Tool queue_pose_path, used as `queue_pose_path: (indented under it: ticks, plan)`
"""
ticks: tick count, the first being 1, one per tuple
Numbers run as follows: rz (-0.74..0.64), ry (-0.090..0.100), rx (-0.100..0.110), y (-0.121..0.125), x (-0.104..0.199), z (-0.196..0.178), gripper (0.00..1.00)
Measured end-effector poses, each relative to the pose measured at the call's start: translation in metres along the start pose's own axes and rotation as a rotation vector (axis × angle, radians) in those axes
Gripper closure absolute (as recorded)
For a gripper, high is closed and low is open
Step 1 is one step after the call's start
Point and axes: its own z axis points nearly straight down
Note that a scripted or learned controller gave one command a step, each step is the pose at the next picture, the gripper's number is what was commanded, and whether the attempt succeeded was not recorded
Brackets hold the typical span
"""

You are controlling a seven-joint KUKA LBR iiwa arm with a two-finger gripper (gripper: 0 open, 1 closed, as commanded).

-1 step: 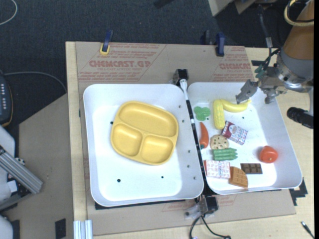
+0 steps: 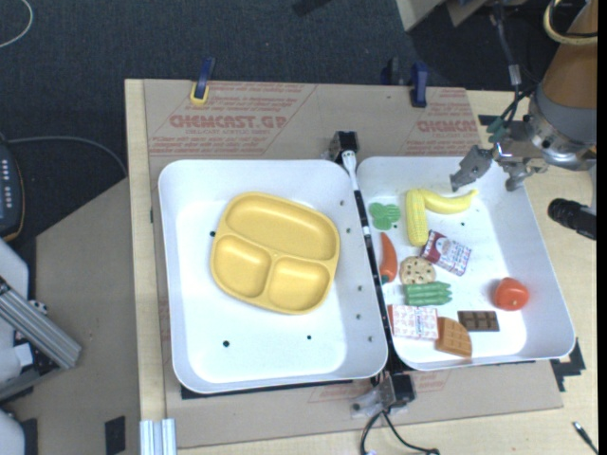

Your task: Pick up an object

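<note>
My gripper [image 2: 493, 172] hangs over the far right corner of the right bin [image 2: 542, 254], its two fingers spread open with nothing between them. Just below and to its left lies a yellow banana [image 2: 448, 200], beside an upright corn cob [image 2: 415, 217]. A red-and-white packet [image 2: 446, 252], a cookie [image 2: 416, 271], green beans [image 2: 429, 293] and a red tomato [image 2: 511, 294] lie further toward the front. A green leafy piece [image 2: 384, 216] and an orange-red carrot [image 2: 388, 257] sit along the bin's left wall.
The left bin [image 2: 190, 254] holds a yellow divided tray [image 2: 275, 252]. At the right bin's front lie a pink-patterned packet [image 2: 414, 322], an orange waffle piece [image 2: 453, 337] and a chocolate bar [image 2: 477, 320]. Clamps hold the board's far edge.
</note>
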Motion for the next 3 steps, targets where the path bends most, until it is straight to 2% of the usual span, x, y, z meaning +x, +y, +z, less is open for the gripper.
queue_pose_path:
  ticks: [1,3]
  plan:
    - [0.0,0.002,0.006,0.002,0.002,0.063,0.0]
    - [0.0,0.001,0.005,0.005,0.004,0.14,0.0]
